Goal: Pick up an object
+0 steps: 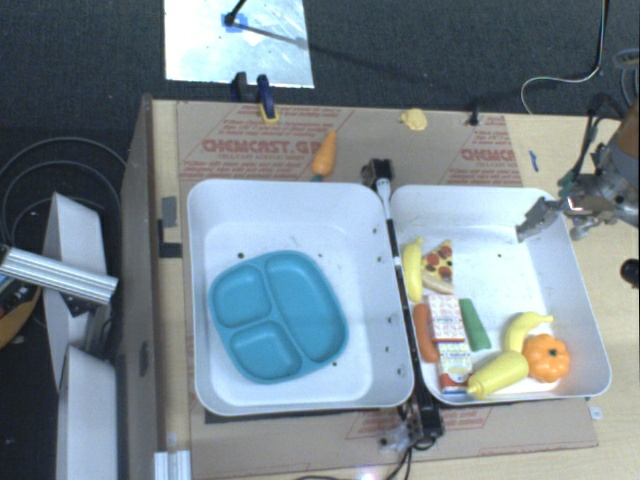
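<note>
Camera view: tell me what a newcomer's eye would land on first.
The blue divided plate lies in the left bin. Bright toy food crowds the right bin: an orange pumpkin at its near right corner, a pizza slice by the dividing wall. The gripper hovers over that bin's far right.
</note>
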You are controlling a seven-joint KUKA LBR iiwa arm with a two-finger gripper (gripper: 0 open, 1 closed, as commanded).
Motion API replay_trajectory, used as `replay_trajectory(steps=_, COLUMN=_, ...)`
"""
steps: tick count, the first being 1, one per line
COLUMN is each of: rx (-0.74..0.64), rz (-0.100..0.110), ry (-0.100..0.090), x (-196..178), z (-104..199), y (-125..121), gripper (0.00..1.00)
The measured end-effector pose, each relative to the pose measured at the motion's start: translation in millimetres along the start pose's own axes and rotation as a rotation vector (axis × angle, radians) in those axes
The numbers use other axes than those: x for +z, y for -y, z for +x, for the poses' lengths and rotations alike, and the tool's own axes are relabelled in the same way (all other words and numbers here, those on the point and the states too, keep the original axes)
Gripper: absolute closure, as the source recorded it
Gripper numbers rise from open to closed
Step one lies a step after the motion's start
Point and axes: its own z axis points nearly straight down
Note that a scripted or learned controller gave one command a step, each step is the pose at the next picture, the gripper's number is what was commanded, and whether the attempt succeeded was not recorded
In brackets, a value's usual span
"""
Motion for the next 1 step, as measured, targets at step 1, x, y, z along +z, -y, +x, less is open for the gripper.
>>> replay_trajectory(steps=1, rx=0.001, rz=0.007, ry=-0.004, x=92.2, z=33.5, y=38.5, gripper=0.00)
